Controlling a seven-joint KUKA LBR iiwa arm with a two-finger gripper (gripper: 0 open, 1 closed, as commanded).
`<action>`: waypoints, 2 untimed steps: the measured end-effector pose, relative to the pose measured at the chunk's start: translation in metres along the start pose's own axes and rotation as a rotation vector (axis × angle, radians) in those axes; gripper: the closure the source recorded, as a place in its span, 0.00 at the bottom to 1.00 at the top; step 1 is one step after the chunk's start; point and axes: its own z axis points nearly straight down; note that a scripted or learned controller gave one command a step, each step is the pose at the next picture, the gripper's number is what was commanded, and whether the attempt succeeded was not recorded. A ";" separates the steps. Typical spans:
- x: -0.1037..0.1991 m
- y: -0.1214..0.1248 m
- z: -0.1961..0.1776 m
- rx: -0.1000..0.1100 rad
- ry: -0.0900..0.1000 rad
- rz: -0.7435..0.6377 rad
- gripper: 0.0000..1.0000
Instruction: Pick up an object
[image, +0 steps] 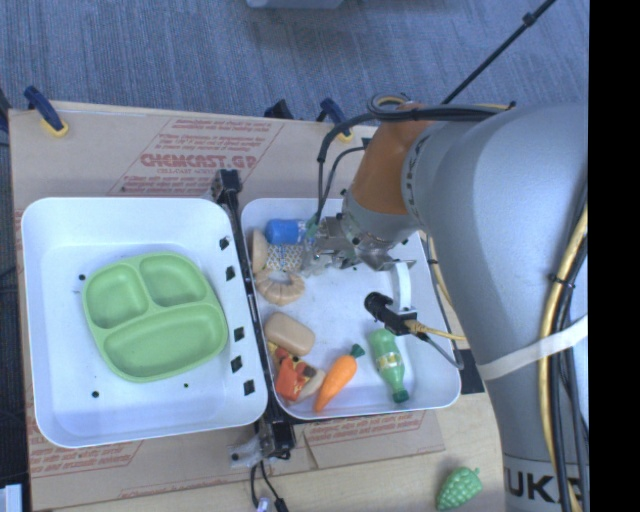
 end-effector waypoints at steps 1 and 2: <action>0.000 0.000 0.000 0.000 0.000 -0.001 0.00; 0.010 0.036 -0.009 0.001 -0.001 0.005 0.00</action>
